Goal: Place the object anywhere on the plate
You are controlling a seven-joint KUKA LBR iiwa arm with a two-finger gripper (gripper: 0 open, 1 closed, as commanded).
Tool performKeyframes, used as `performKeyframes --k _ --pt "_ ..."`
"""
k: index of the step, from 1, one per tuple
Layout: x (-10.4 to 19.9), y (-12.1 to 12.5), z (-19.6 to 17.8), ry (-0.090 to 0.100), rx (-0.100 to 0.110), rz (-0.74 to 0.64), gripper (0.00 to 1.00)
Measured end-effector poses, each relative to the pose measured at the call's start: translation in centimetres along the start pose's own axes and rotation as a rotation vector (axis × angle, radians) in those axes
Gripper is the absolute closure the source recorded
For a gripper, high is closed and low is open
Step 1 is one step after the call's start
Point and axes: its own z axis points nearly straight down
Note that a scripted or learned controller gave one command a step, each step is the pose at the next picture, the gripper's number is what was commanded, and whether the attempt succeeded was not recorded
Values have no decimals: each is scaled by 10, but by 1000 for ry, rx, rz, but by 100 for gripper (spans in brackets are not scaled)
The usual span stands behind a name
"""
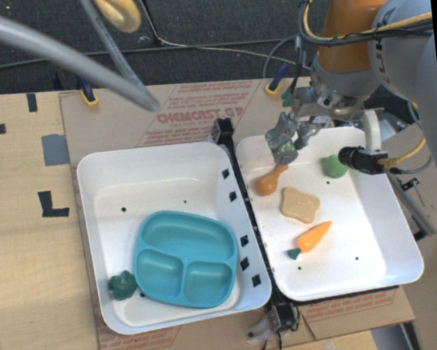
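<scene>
A blue divided plate lies in the left bin. In the right bin I see a brown drumstick, a tan bread slice, an orange carrot and a small green piece. My gripper hangs low over the right bin's back left corner, just above the thin end of the drumstick. Nothing is visibly held in it.
A dark green lump sits in the left bin beside the plate's lower left edge. A black divider runs between the two bins. The arm's orange band and cables loom over the right bin's back right.
</scene>
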Motion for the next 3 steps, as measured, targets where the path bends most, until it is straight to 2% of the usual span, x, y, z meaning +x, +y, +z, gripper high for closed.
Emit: performKeyframes --k 1,2,3 --pt "49 -10 12 -1 1 1 100" --pt "105 -11 5 1 -1 -1 100" --pt "158 -23 2 0 0 -1 100"
